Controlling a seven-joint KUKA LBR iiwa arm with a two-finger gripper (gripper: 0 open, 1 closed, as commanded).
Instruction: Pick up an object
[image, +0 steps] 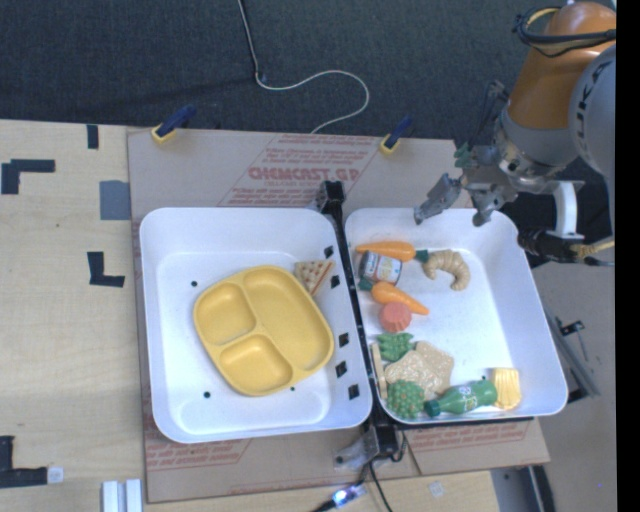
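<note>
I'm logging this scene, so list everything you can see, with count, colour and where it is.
bins: 2, white, side by side on the bench
tray: 1, yellow, left bin
cracker: 1, tan, left bin, by the tray's far corner
carrots: 2, orange, right bin, far left
can: 1, between the carrots
croissant: 1, tan, right bin, far side
pink piece: 1, right bin, middle
greens: 2, right bin, near side
bread: 1, tan, near side
bottle: 1, green, near edge
corn: 1, yellow, near right corner
clamps: 2, blue and yellow, far cardboard edge
gripper: 1, grey, open, above right bin's far edge

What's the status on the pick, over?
Two-finger gripper open, above right bin's far rim. Tan toy croissant nearest, untouched. Nothing blocking.
</note>
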